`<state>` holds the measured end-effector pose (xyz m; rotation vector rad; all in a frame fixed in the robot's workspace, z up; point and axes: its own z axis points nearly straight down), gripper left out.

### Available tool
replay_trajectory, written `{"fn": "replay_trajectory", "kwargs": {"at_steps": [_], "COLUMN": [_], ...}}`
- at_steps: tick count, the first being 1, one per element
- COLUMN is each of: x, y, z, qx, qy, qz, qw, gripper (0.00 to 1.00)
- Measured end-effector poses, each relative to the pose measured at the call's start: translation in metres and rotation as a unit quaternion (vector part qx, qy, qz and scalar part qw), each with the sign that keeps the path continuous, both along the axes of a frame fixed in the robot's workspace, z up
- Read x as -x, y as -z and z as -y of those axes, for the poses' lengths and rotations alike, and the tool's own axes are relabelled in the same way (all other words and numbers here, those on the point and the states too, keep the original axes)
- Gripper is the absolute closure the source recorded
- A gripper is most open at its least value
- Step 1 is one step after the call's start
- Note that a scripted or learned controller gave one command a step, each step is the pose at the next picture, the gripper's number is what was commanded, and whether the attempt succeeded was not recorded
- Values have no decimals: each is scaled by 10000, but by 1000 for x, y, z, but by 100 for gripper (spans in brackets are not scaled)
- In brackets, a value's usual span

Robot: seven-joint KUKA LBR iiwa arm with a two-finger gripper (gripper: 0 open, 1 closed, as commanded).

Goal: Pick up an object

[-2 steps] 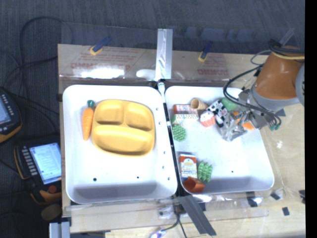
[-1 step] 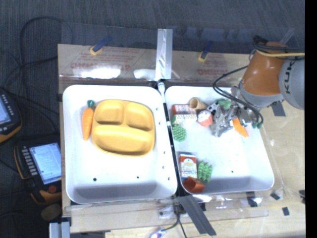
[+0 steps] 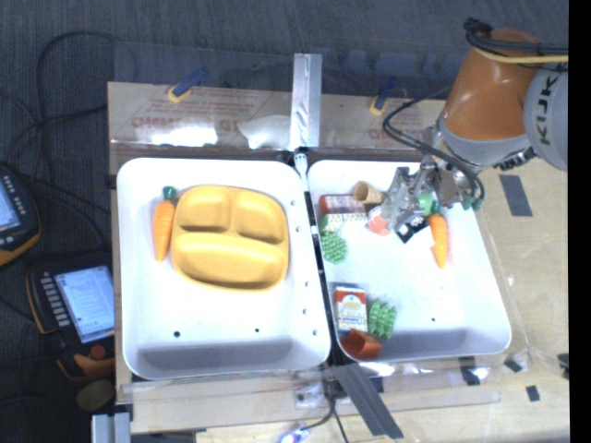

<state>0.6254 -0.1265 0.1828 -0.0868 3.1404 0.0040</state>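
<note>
- We are looking at the pincer [image 3: 406,212] hanging low in the right bin [image 3: 462,335], near its back wall; we cannot tell how it is set.
- The toy carrot [image 3: 439,238] is lying just to the pincer's right, its long axis running front to back; a pink piece [image 3: 378,221] is sitting just to its left.

- Single fixed view, mounted above the bench [image 3: 138,127], looking down at a slant.
- Far side of bench toward top of frame, near edge toward bottom.
- Set back enough to take in both white bins whole: left bin [image 3: 138,340], right bin [image 3: 480,330], side by side across mid-frame.
- Dark carpet [image 3: 185,17] beyond the bench along the top.
- Arm [image 3: 494,95] entering from upper right, cropped by the frame edge.
</note>
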Motion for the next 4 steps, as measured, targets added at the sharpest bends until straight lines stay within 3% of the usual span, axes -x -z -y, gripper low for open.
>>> {"fn": "replay_trajectory", "kwargs": {"at_steps": [1,2,3,4], "x": [37,61,62,30], "y": [92,92,93,94], "z": [10,82,81,81], "qx": [22,43,35,30], "qy": [-450,-1781,-1782,-2043], "qz": [52,72,66,28], "qw": [9990,9840,9840,9789], "gripper": [100,100,0,0]}}
